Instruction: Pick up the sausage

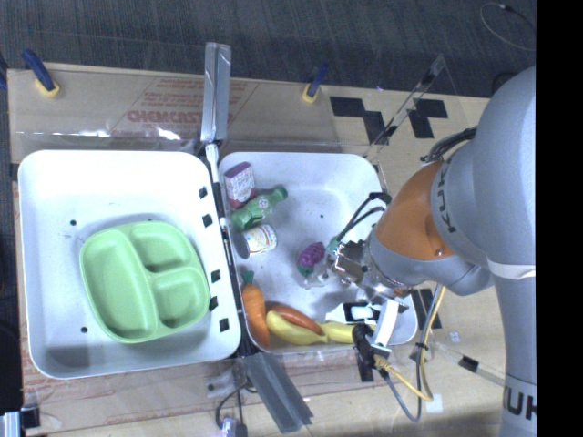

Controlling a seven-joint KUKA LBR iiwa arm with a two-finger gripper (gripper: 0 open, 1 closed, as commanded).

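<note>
At the near wall of the right bin (pixel 339 198) three long things lie packed together. The carrot (pixel 252 309) is at the view's left and the yellow banana (pixel 310 332) is closest to the wall. The sausage (pixel 293 316), reddish, is wedged between them and seems to touch both, though its lower edge is hard to separate from the banana.

The sausage's long axis runs roughly along the near wall, dipping a little toward the view's right. The end effector (pixel 333 264) hangs farther into the bin, just beside the purple grapes (pixel 311 257). From there the sausage lies back toward the near wall and slightly to the view's left. I judge the coming move to be a short pull back and down, with the grip set across that long axis.

Whether the end effector is spread or pressed together, I cannot tell; nothing is seen held in it.

Beyond it stand a small can (pixel 261 238), a green bottle (pixel 259 206) and a purple-labelled jar (pixel 240 183). The left bin (pixel 55 198) holds a green divided plate (pixel 146 280).
</note>
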